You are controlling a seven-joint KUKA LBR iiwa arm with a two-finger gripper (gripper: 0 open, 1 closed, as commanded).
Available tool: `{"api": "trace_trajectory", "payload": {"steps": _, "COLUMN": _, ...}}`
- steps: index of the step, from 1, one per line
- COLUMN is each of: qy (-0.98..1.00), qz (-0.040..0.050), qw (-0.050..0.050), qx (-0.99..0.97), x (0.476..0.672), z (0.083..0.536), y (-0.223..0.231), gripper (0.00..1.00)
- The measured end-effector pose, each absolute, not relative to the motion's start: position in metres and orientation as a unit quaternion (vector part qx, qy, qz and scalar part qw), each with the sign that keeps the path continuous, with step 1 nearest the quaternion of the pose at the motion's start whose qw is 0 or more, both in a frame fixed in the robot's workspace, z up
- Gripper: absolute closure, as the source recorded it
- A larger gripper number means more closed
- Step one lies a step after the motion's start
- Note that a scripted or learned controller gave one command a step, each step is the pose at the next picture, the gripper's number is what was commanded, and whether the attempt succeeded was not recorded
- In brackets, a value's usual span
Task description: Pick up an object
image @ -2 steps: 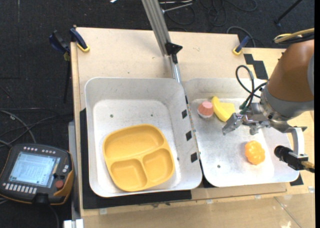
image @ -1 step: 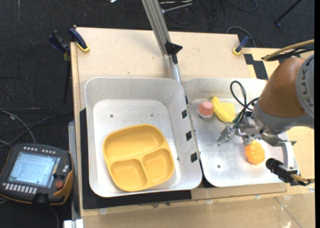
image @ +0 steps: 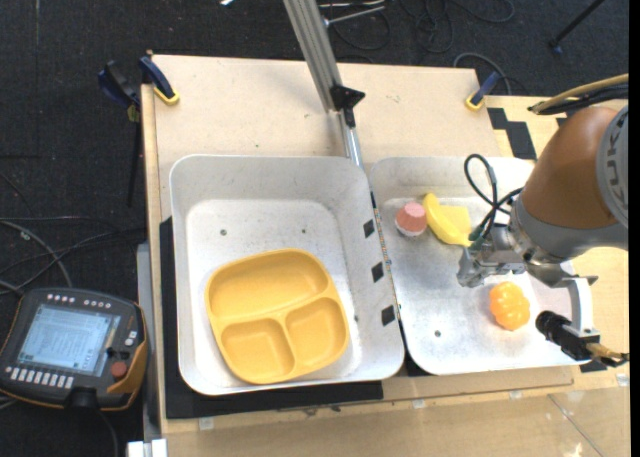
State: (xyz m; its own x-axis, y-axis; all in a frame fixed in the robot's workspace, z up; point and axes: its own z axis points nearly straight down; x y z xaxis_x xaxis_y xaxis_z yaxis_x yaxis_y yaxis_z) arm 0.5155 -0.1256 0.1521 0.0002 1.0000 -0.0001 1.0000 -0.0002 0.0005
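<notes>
Right bin (image: 440,345) holds three small things: an orange lumpy fruit-like object (image: 509,306) near the front right, a yellow banana-shaped piece (image: 446,221) further back, and a pink round piece (image: 411,217) touching the banana's left end. Left bin (image: 200,195) carries a yellow divided tray (image: 277,316).

Gripper (image: 478,267) sits low between banana and orange object, just beside the latter – whether open or closed, cannot tell; nothing visibly held.

Judgement: orange object looks light, likely hard plastic, rounded – may roll or squirt out of a pinch. Best taken across its middle, from above. The banana would be taken across its narrow width.
</notes>
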Motion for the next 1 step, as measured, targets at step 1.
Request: {"api": "trace_trajectory", "payload": {"steps": 1, "qy": 0.708, "qz": 0.0013, "qw": 0.002, "qx": 0.706, "x": 0.5206, "z": 0.1951, "y": -0.1247, "gripper": 1.0}}
